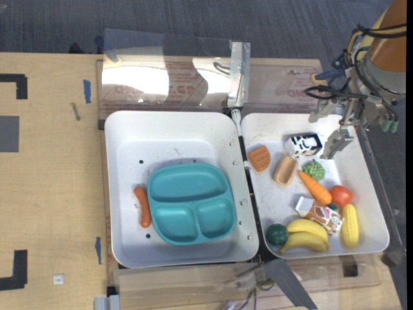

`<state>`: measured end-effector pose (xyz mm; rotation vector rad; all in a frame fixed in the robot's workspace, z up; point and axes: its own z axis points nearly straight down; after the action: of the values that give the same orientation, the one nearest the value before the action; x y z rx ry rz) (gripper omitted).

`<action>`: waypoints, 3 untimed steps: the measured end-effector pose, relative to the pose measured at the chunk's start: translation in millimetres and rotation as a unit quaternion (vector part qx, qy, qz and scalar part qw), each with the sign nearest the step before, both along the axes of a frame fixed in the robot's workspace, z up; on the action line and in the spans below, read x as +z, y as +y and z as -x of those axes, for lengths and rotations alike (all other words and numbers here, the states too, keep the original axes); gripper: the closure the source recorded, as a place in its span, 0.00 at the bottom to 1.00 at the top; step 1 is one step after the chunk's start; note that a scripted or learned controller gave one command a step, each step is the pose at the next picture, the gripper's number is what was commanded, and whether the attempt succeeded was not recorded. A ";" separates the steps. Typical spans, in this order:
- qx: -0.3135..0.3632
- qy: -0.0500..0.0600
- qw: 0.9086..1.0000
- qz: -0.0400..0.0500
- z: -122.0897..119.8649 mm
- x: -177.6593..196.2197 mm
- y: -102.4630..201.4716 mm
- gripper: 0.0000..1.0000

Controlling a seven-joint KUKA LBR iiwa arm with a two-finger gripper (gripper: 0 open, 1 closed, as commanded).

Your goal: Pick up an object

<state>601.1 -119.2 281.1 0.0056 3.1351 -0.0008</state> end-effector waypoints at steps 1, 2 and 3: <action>-0.021 0.006 1.000 -0.001 13.0 -132.8 -2.9 0.00; -0.012 -0.010 1.000 0.001 75.0 -186.2 -20.7 0.00; -0.011 -0.022 1.000 0.004 68.5 -171.6 -20.5 1.00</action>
<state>532.6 -139.8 109.5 0.0407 3.0917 -0.0127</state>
